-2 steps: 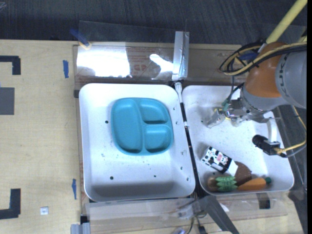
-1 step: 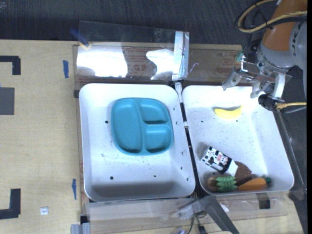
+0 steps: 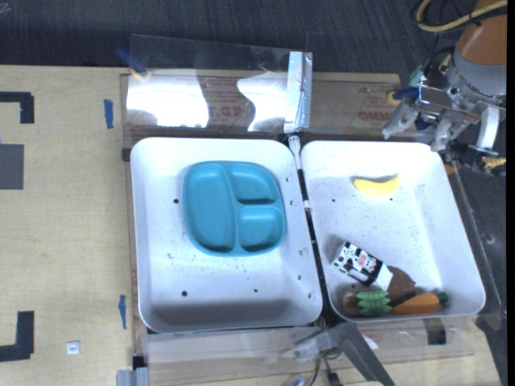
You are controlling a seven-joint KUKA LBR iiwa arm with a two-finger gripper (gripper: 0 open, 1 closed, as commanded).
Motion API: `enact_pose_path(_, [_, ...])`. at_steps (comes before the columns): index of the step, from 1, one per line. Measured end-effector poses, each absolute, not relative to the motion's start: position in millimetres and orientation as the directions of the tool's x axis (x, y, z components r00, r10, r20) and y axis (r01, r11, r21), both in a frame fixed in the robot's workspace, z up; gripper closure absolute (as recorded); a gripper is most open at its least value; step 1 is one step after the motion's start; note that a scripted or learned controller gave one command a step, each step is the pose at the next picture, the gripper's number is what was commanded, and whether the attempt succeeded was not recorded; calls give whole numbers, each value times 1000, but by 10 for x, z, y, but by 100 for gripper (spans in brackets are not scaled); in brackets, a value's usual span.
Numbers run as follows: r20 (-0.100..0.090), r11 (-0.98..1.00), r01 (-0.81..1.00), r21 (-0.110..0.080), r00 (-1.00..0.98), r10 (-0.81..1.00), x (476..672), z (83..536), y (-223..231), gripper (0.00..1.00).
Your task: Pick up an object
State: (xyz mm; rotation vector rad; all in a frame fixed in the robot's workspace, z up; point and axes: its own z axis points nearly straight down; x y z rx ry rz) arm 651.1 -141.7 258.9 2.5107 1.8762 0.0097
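Above the far right corner of the right bin (image 3: 451, 215), the jaws (image 3: 447, 139) hang off the grey arm (image 3: 475, 63), and whether they are spread or pressed together I cannot tell. Inside that bin a banana (image 3: 376, 185) lies near the far wall, while a black-and-white carton (image 3: 357, 262), a brown piece (image 3: 400, 281), a carrot (image 3: 417, 302) and a green toy (image 3: 372, 301) crowd together at the near edge. Across the divider, the left bin (image 3: 161, 280) carries a blue tray (image 3: 234, 207) with compartments, sitting toward its far side on the counter (image 3: 56, 215).
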Motion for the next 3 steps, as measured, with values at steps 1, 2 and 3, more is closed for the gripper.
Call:
enact_pose_path(1, [0, -220, 976, -10, 220, 976, 6521, 1537, -1380, 0])
enact_pose_path(2, [-8, -63, 998, 27, 64, 998, 6573, 1005, -1503, 0])
enact_pose_path(3, [0, 286, 958, 1, -286, 958, 6420, 861, -1345, 0])
